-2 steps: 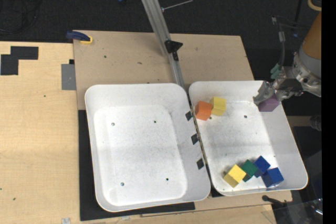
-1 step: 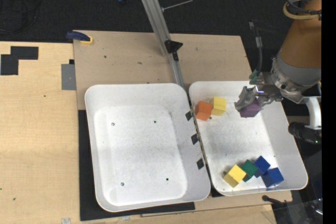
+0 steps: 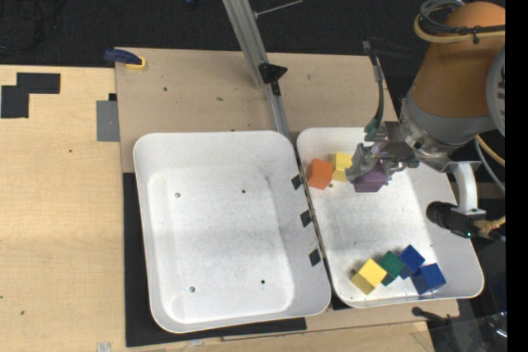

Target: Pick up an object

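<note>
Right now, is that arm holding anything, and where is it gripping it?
Cannot be told. The gripper sits low over a purple block beside the yellow block, but the view doesn't show the block between its fingers.

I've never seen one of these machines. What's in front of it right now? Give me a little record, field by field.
arm: grey arm with orange band, reaching in from the right
gripper: two-finger gripper, low over the right bin, at the purple block
left white bin
right white bin, holding the blocks
near gripper: purple block, small yellow block, orange cube
front cluster: yellow cube, green block, two blue blocks
bench: light wooden bench
</note>
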